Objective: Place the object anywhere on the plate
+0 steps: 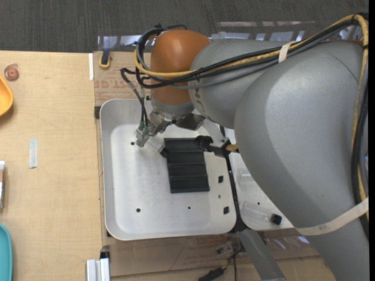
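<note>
My grey arm with its orange band (176, 63) reaches in from the right and hangs over the left white bin (117, 215). The gripper (188, 165) appears from above as a black ribbed block over the middle of that bin, and it hides whatever lies beneath it. A small clear and grey fitting (149, 138) sticks out at the wrist's left. I cannot make out any loose object in the bin. An orange curved rim (3, 100) shows at the far left edge of the bench. A teal rim (3, 253) shows at the lower left.
The wooden bench top (53, 174) lies left of the bins, with a small grey strip (33, 154) and a round reddish disc (10, 72) on it. The arm covers most of the right bin (258, 215). Cables (140, 51) loop around the wrist.
</note>
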Controlling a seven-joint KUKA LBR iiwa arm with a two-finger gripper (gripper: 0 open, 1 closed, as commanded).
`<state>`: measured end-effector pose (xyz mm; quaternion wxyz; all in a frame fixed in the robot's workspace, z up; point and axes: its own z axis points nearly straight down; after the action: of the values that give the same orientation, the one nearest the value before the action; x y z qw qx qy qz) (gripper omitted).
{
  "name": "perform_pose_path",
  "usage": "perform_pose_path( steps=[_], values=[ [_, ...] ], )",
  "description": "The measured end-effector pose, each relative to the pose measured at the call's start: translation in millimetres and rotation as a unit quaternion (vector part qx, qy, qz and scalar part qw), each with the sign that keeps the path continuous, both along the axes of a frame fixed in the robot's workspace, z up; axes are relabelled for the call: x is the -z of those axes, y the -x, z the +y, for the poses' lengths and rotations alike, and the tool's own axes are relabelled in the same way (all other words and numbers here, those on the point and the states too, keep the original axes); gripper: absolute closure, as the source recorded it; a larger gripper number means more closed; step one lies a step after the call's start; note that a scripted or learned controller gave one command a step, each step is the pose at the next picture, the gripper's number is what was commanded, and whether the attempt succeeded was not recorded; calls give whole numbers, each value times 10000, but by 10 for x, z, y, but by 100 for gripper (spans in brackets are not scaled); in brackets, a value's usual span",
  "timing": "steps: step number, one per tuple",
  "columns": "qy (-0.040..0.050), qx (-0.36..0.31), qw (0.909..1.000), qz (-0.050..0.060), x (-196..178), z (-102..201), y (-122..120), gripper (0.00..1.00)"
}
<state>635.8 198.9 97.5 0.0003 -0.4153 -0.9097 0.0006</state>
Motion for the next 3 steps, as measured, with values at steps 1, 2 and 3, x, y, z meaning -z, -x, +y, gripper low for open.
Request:
perform_pose_path(
  steps=[1, 2, 3],
  values=[
    [-3, -1430, 9897, 14, 67, -288, 1221, 100],
    [-7, -1439, 9896, 0, 58, -280, 1216, 0],
    [4, -219, 9998, 3, 67, 289, 1133, 0]
  ],
)
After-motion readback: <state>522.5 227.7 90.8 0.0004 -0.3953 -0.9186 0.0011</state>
